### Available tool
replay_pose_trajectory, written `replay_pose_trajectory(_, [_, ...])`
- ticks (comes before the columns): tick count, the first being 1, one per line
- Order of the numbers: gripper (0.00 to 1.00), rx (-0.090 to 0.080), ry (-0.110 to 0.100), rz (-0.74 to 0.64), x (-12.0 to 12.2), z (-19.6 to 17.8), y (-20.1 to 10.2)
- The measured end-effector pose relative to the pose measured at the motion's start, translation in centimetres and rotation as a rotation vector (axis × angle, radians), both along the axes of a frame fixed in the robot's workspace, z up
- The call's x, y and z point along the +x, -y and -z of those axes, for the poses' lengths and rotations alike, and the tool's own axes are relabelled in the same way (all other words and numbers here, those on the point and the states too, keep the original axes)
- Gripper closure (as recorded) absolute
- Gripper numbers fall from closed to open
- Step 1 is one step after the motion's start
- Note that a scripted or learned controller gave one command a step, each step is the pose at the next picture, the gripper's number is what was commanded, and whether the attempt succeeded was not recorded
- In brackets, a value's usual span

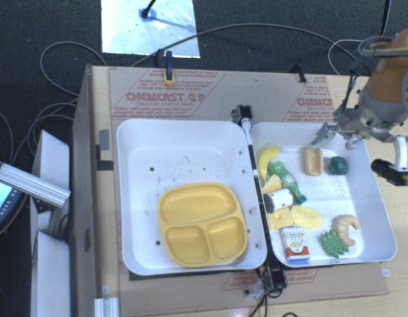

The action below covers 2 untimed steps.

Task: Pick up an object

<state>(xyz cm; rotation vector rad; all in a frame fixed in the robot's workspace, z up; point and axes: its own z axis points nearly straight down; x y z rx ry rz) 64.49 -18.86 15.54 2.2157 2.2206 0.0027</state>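
Two shallow white bins on a cardboard-lined bench, viewed from above. The right bin (382,240) holds the toy foods available for picking, described here relative to the green bottle (288,181) near its centre: a yellow banana (266,158) just beyond and left of it; a tan hot-dog bun (313,160) to its right, with a dark green, broccoli-like lump (337,166) farther right; a small white-and-black can (281,200) and a pale yellow wedge (305,216) just in front; a red-and-white fries carton (296,244), a green leafy piece (333,244) and a croissant (346,227) at the near edge. The left bin (135,177) carries a yellow three-compartment tray (202,224). The gripper (340,136) hangs over the right bin's far rim, beyond the bun — fingers spread apart, nothing between them. The cardboard (191,91) bears faint red lettering, twice over — roughly "CHEMCAST GP".
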Motion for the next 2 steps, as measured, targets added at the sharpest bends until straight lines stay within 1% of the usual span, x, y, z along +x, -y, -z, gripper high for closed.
replay_pose_trajectory(1, [0.00, 0.003, -0.005, -0.002, 0.3, 7.2, -2.1])
replay_pose_trajectory(2, [0.00, 0.001, -0.001, 0.000, -0.8, 5.2, -0.6])
